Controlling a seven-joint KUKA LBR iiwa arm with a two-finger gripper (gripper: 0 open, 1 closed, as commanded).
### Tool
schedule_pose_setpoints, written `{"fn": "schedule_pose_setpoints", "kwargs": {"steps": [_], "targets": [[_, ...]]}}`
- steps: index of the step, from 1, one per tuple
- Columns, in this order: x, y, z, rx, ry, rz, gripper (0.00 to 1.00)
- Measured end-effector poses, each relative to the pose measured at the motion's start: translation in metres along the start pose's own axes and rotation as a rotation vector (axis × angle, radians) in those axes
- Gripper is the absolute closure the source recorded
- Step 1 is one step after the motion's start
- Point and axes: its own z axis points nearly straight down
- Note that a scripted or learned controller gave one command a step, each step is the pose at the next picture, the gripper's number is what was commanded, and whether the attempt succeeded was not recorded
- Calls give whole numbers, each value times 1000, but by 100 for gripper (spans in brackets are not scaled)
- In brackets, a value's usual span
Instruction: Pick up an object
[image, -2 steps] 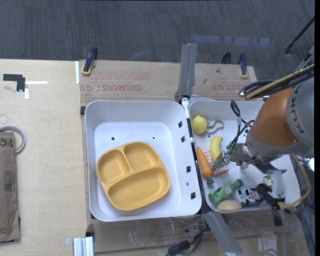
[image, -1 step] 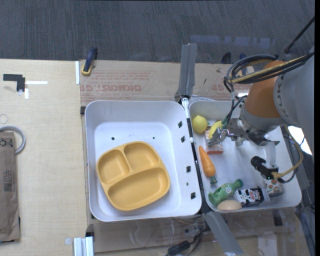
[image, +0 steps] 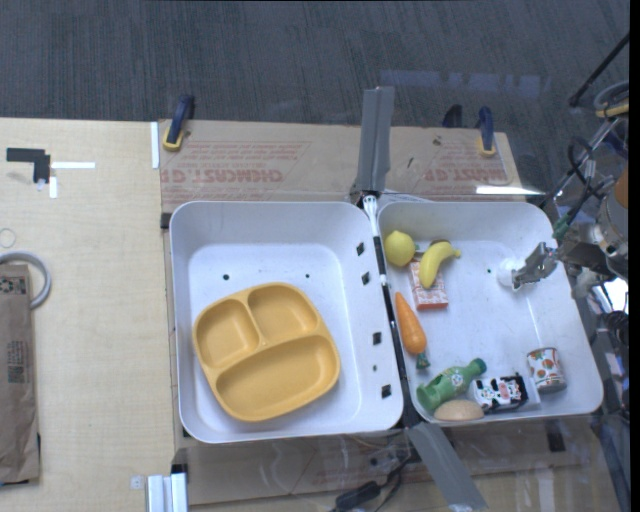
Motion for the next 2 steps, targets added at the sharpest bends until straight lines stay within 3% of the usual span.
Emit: {"fn": "schedule_pose_setpoints", "kwargs": {"steps": [1, 2], "targets": [[71, 8, 24, 3, 1, -149, 0], [111, 53, 122, -1, 1, -275, 0]]}}
